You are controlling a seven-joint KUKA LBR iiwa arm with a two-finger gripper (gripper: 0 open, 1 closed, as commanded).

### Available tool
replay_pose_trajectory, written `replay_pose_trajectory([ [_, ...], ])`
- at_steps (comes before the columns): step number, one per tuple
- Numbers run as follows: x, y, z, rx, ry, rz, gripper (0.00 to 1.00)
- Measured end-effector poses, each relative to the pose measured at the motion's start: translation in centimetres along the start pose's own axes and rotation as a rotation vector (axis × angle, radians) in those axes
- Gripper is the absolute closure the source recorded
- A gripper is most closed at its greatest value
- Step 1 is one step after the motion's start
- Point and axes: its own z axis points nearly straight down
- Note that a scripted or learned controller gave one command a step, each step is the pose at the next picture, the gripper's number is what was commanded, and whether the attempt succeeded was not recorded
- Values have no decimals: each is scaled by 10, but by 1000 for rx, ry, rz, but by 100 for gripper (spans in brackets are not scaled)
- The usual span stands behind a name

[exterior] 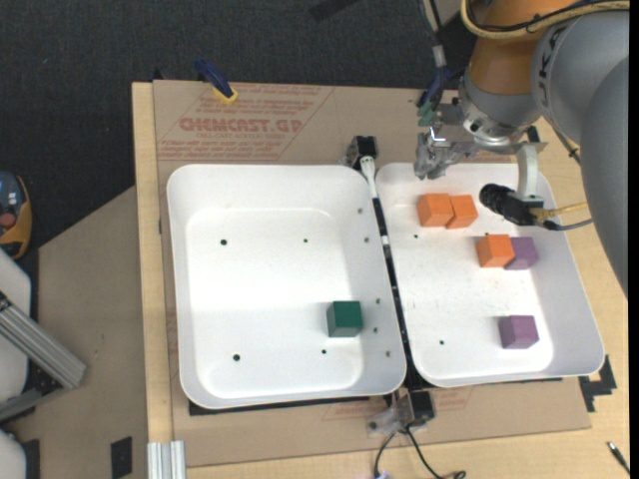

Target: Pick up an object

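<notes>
You see the end effector point(431, 160) poised over the far edge of the right bin point(559, 352), near that bin's far-left corner; its metal fingers point down, but whether they are spread or closed cannot be told from this angle, and nothing shows between them. Above it sit the grey wrist and the orange band point(509, 63) of the arm point(594, 78), which enters from the right. Just beside the end effector, a little nearer you and to its right, lie two orange blocks point(446, 211) side by side and touching. To their right a black part point(507, 205) on the arm hangs over the bin. Nearer you, a third orange block point(494, 251) rests against a purple block point(523, 252) on its right. A second purple block point(518, 331) lies apart from these, towards the near-right corner of the right bin. In the left bin point(200, 267) you find a single green block point(344, 318), in the near-right part of its floor, well apart from the end effector. The two bins stand edge to edge on a sheet of cardboard point(250, 118) with red lettering, laid on the table point(90, 297). A blue-and-yellow clamp point(216, 81) grips the cardboard's far edge, and small black clips point(361, 151) hold the bins where they meet
</notes>
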Motion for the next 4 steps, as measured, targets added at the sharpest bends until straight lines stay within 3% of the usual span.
replay_pose_trajectory([
  [1,95,-62,8,22,5,-1,100],
  [2,-33,-121,6,22,-6,21,100],
  [3,-72,-176,110,23,1,16,100],
  [4,-40,-71,106,8,0,2,100],
])
